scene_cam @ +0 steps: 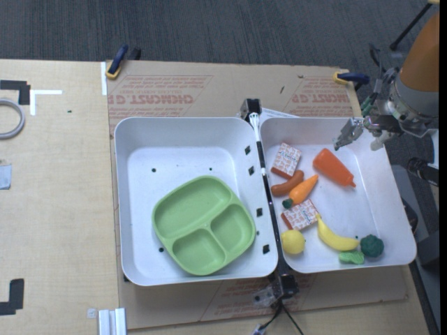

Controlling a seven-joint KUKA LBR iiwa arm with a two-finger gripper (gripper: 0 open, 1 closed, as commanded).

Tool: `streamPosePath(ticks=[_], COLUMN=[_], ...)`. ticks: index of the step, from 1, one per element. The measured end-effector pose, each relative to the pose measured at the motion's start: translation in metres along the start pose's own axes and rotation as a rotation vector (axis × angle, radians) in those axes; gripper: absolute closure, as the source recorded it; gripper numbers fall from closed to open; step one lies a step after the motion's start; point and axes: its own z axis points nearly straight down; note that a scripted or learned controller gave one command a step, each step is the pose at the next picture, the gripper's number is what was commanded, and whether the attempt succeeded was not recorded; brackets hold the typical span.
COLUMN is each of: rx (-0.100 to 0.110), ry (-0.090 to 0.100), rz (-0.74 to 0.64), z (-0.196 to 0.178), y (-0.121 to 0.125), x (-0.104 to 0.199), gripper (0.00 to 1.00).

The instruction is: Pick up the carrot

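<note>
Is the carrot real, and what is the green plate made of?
The carrot looks like toy plastic, not real: its orange is smooth and even, with a tidy green tip. The green plate also looks like plastic, with a dull, matte finish, one flat colour and softly rounded, moulded compartments. From this view I can't be fully sure of either.

The arm [422, 61] is cut off by the right edge of the picture. The gripper [357, 132] is seen small and blurred, so its fingers cannot be judged. The printing on the 2 small boxes [286, 160] cannot be read.
</note>
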Motion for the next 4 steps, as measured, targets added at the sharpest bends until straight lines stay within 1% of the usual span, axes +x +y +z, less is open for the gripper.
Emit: streamPosePath(ticks=[1, 2, 3, 4], rx=[0.0, 0.0, -0.001, -0.003], ry=[0.0, 0.001, 0.0, 0.0], rz=[0.15, 0.004, -0.255, -0.253], z=[0.128, 0.128, 0.128, 0.118], y=[-0.017, -0.029, -0.051, -0.05], x=[0.055, 0.073, 0.062, 0.062], gripper=[0.0, 0.0, 0.0, 1.0])
